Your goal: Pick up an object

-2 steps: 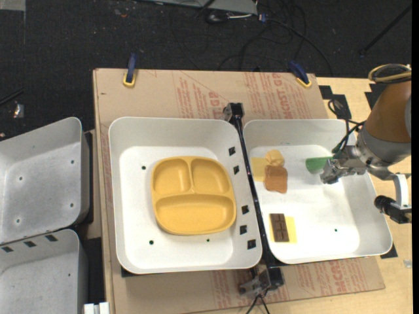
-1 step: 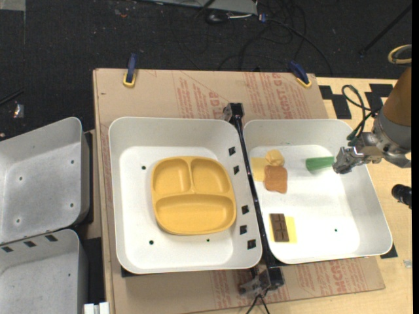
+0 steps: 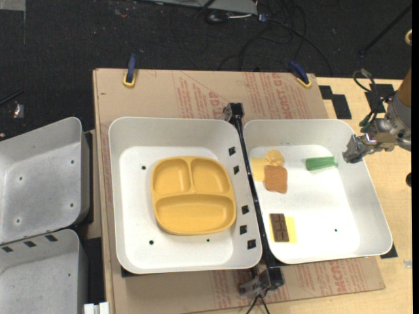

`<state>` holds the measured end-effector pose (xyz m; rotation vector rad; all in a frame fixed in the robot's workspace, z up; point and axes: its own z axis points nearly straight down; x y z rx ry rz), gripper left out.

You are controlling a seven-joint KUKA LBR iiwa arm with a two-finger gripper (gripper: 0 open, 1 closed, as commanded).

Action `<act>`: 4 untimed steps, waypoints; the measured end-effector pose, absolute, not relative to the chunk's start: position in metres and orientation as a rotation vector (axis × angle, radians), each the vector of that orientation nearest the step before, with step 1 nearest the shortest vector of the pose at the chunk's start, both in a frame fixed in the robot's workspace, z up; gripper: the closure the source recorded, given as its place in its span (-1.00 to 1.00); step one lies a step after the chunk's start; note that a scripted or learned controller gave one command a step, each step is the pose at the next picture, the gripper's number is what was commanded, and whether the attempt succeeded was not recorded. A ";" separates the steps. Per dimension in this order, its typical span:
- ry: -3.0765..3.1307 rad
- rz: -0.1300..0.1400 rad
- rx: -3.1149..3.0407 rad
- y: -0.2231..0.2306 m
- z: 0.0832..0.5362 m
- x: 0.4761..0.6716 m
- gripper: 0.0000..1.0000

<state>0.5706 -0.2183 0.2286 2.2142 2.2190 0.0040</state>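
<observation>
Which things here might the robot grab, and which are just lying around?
For the job: gripper, green block, orange-brown piece, pale yellow piece, brown bar, all in the right bin.

Lying about: yellow divided plate, left bin, two clamps.

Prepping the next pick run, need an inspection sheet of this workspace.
Surface: cardboard-covered bench bearing left bin and right bin side by side.
Job's things: green block, orange-brown piece, yellow piece, brown bar on a yellow card, all in the right bin.
Clutter: yellow divided tray in the left bin.
Tool: tool over the right bin's right rim, holding nothing visible.
Cables: black cables on the floor behind the bench.
Surroundings: spare white bins at left; two clamps on the back edge.
</observation>
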 end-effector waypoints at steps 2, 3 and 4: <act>2.231 0.002 2.214 -0.111 0.228 0.590 1.00; 2.232 0.004 2.212 -0.046 0.230 0.600 1.00; 2.229 0.003 2.212 0.006 0.240 0.606 1.00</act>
